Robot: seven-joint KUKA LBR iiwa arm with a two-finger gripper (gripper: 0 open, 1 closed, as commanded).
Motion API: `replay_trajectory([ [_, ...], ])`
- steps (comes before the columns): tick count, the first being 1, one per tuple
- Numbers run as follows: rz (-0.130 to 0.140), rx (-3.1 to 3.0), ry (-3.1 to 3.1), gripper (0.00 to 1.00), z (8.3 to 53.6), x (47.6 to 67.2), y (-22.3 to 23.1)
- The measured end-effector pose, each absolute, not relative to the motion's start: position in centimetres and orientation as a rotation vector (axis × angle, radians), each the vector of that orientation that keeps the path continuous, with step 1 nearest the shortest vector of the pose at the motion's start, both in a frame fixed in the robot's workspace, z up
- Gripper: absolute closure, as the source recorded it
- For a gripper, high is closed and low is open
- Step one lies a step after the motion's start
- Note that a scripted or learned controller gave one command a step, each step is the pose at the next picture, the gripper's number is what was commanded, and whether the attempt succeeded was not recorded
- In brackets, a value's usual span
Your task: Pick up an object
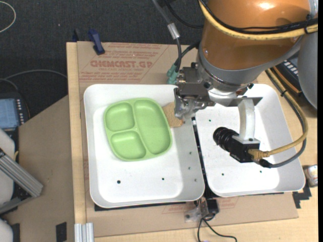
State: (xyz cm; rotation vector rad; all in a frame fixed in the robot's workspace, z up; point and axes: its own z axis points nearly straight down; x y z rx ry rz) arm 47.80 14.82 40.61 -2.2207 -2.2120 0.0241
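Gripper (184, 110): fingers' state unclear | position: left bin's (96, 150) right edge | beside: green divided plate (137, 129)

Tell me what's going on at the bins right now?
The arm reaches in from the right, its gripper low at the right edge of the left bin, next to the green divided plate. A small tan object lies beside the plate, just under the gripper. Whether anything is grasped can't be made out. The right bin sits under the arm.
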Motion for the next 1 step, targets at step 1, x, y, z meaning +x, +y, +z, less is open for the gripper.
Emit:
replay_trajectory([
  [1, -0.006, -2.219, -2.226, 1.00, 43.31, 47.93, 17.62],
])
